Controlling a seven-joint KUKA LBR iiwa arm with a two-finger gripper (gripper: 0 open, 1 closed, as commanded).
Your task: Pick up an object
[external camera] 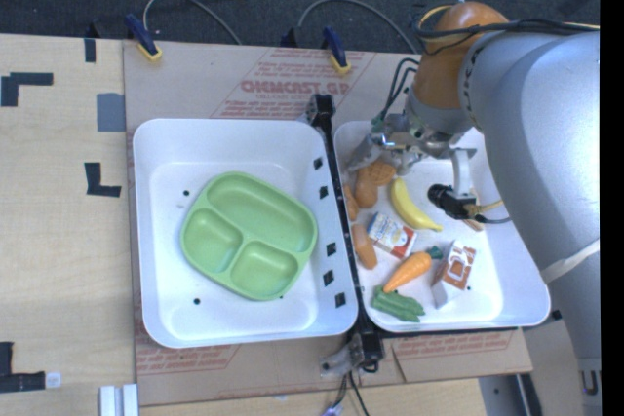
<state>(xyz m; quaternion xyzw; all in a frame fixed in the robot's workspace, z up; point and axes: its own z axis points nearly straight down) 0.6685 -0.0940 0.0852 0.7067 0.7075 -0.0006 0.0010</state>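
Note:
My gripper (386,147) hangs at the back left of the right bin (507,292), under the orange band of the arm. Just below it lies a brown bread-like piece (371,182). A yellow banana (413,207) lies a little to the right of that piece. Further forward are a red and white carton (389,234), an orange carrot (408,271), a second small carton (458,266) and a green pea pod (397,305). An orange piece (363,249) lies along the bin's left wall. I see nothing held by the gripper.
The left bin (161,161) holds a green divided plate (249,234). The grey arm covers the right side of the right bin. A black divider with clips (331,209) runs between the bins. Cables and clamps lie behind the bins.

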